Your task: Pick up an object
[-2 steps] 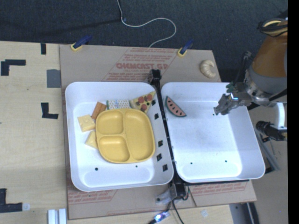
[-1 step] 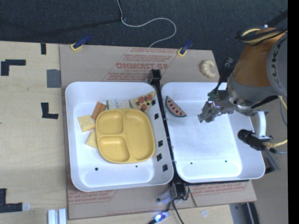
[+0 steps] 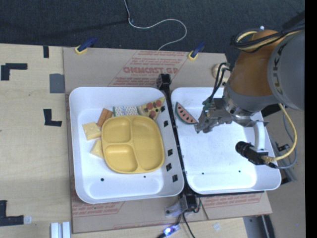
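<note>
A toy watermelon slice (image 3: 184,113), red with a green rind, lies at the far left of the right bin (image 3: 223,172). My gripper (image 3: 202,127) hangs low over the right bin, just right of the slice and apart from it. Nothing shows between its fingers. The left bin (image 3: 119,190) holds a yellow divided plate (image 3: 132,144). A pizza slice (image 3: 152,107), a brown cracker (image 3: 104,117) and pale yellow cheese pieces (image 3: 91,131) lie around the plate's far and left sides, partly under it.
The arm's grey body and orange band (image 3: 252,73) cover the right bin's far right corner. A black cable fitting (image 3: 250,152) hangs over the bin's right side. A black divider (image 3: 171,128) runs between the bins.
</note>
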{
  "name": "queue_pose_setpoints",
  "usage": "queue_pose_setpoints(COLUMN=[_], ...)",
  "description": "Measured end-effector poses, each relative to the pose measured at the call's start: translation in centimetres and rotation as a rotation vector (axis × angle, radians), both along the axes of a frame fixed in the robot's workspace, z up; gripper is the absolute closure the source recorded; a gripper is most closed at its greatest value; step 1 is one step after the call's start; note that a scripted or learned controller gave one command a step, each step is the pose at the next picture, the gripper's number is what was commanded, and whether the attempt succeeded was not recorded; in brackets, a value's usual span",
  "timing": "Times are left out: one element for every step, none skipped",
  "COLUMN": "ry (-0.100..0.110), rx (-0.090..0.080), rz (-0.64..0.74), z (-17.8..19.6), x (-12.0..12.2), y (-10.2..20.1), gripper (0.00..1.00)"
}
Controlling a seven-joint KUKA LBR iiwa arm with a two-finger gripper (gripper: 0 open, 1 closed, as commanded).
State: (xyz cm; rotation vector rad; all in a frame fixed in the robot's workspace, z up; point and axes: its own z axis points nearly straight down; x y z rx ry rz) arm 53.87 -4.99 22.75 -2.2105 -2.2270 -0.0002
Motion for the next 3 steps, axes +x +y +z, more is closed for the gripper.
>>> queue_pose_setpoints(ry=[0.001, 0.001, 0.002], rx=[0.0, -0.003, -0.002], rz=[0.001, -0.005, -0.006], z=[0.6, 0.1, 0.5], x=[-1.7, -1.4, -2.7], y=[5.7, 6.5, 6.3], gripper=[1.0, 1.0, 1.0])
